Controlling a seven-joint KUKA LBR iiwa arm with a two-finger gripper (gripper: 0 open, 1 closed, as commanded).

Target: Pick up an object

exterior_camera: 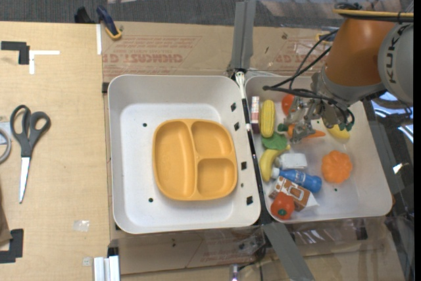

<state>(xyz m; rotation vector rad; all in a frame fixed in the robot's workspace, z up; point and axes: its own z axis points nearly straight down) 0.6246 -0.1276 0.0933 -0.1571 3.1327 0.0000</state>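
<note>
- My pincer (304, 127) hangs low in the right bin (375, 197), among toy foods; whether it grips anything, I cannot tell
- Corn cob (267, 117) lies just beside it
- Orange lump (337, 166) sits nearby

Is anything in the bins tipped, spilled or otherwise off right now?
Nothing spilled or broken. The yellow divided plate lies flat in the left bin. The toy food in the right bin is a loose jumble, with the corn cob and blue bottle lying on their sides. The end effector hangs over that pile.
</note>
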